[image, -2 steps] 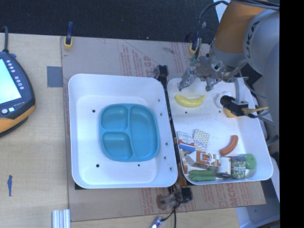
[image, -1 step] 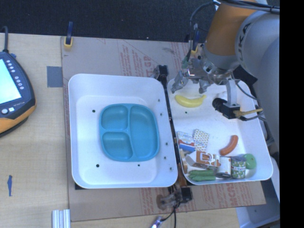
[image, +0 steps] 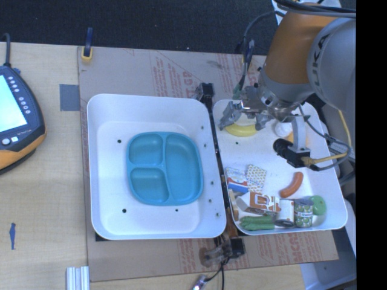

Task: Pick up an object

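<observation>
My gripper (image: 244, 118) hangs over the far left part of the right bin (image: 336, 193), its two grey fingers (image: 227, 117) spread open. A yellow banana-like piece (image: 242, 130) lies on the bin floor just below and between them, not gripped. Nearer the front of that bin lie a red sausage (image: 291, 185), a green can (image: 304, 212), a green round thing (image: 318, 205), a long green vegetable (image: 257, 223) and several small printed packets (image: 254, 177). The arm's grey and orange body hides the bin's far right corner.
The left bin (image: 103, 174) holds a blue divided plate (image: 164, 167). A black clamp (image: 207, 92) sits at the far end of the wall between the bins. A teach pendant (image: 17, 116) lies at the bench's left edge. Black cable hardware (image: 294, 153) hangs off the arm over the right bin.
</observation>
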